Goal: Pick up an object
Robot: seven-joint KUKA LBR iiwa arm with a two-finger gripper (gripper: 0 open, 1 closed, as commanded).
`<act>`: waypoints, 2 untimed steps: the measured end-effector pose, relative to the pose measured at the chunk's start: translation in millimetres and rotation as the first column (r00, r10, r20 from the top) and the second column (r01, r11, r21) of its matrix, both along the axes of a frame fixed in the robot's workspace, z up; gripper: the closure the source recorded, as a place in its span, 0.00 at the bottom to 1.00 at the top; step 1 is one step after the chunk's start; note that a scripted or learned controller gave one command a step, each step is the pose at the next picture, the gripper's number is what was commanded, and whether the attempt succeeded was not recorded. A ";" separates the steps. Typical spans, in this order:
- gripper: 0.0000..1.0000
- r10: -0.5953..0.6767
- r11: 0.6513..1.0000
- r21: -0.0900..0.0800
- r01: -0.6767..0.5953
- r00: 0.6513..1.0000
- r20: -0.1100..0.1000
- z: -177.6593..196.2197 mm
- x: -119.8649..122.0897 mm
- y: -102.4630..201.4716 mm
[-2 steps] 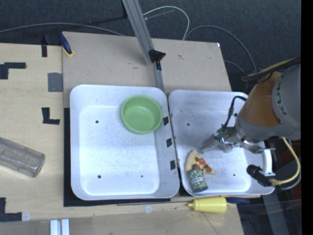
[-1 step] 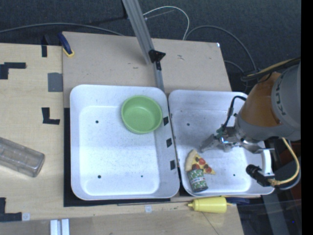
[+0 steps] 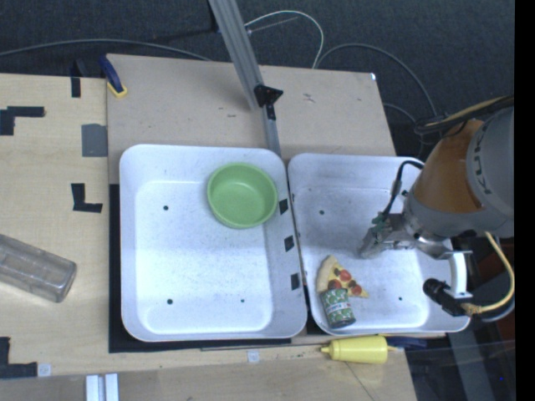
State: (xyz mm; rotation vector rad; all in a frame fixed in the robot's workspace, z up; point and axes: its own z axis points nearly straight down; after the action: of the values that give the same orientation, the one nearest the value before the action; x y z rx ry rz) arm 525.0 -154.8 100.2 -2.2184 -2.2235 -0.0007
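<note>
You have two white bins side by side: the left bin (image 3: 146,249) holds a green bowl (image 3: 242,195) near its upper right corner, and the right bin (image 3: 351,178) holds the arm (image 3: 456,186) reaching in from the right. Its gripper (image 3: 374,242) sits low over the right bin's floor; you cannot tell how it is set. Just below and left of it lie a pizza slice (image 3: 338,275) and, touching that, a small green can (image 3: 338,307), while a yellow bottle (image 3: 361,350) lies outside the bin's front edge.
</note>
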 end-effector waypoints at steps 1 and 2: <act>1.00 -0.001 1.000 -0.002 0.001 1.000 0.003 43.1 3.0 -4.3; 1.00 -0.001 1.000 -0.002 0.001 1.000 0.003 86.5 4.0 -9.4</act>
State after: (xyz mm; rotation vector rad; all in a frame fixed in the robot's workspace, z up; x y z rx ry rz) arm 529.0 -164.2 186.7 -2.2226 -2.2245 -0.0019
